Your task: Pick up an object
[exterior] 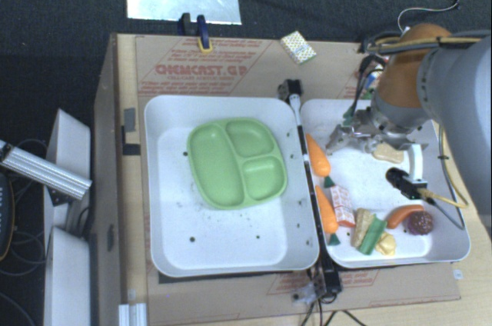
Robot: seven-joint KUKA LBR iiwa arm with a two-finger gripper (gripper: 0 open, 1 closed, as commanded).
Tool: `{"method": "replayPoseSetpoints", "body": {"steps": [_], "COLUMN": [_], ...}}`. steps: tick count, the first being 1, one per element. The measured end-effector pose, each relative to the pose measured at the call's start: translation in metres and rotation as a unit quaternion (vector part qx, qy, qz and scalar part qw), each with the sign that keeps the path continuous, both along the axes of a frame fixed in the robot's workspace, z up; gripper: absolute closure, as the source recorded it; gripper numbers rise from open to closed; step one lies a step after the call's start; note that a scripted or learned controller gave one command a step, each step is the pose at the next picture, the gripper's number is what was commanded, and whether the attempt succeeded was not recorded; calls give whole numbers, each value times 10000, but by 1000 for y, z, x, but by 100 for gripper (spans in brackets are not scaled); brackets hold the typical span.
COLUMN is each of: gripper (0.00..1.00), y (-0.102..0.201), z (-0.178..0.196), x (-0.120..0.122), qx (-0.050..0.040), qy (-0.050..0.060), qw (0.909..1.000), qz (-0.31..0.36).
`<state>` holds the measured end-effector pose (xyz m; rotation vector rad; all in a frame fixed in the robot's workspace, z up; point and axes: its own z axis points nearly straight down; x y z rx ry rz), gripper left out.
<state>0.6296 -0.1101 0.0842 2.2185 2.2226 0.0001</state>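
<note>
Grey arm with orange band [407, 78] reaching in from right, over upper part of right shallow white bin [453, 240]. Two-finger gripper [355, 134] low over bin's bare upper-left floor; finger spread lost against wrist hardware, cannot tell.

Nearest candidate: orange plastic carrot [317, 154], just left of gripper, hard against divider wall [301, 155] between bins, long axis along that wall. Little room on wall side for a finger.

Pale tan bread-like piece [389, 155] just right of gripper, partly under wrist. Second orange carrot [328, 214], red-and-white packet [342, 203] and yellow-green pieces [372, 234] crowded at near-left corner.

Left bin: green sectioned plastic plate [237, 163], well apart.
</note>
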Motion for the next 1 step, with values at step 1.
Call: {"method": "replayPoseSetpoints", "body": {"steps": [1], "gripper": [100], "y": [0], "z": [11], "x": [1], "qx": [-3], "qy": [-13], "qw": [10000], "qz": [15]}}
